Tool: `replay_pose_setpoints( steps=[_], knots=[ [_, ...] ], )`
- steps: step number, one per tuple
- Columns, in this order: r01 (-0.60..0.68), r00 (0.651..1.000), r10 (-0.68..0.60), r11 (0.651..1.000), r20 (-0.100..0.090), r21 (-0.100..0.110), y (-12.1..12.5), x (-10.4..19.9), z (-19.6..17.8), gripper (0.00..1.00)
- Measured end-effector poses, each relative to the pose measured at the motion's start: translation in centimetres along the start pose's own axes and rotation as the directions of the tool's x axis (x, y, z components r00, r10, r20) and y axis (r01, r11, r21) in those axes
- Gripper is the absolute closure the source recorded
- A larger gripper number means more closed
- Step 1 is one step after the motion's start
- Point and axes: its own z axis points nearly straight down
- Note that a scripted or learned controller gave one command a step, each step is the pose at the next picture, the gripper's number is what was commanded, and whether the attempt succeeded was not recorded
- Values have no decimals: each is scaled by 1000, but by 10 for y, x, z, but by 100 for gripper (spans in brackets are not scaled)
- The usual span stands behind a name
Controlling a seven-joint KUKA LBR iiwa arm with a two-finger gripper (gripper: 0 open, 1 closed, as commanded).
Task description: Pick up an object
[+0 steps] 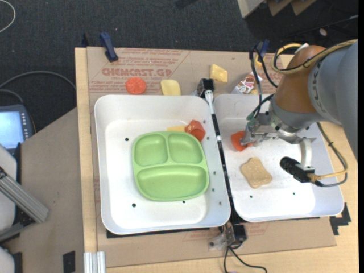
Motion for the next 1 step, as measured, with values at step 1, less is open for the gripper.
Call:
replay_pose_setpoints(
  steps=[1],
  knots=[
    [5,1000,-5,1000,-4,-2,-20,61,-96,100]
  ],
)
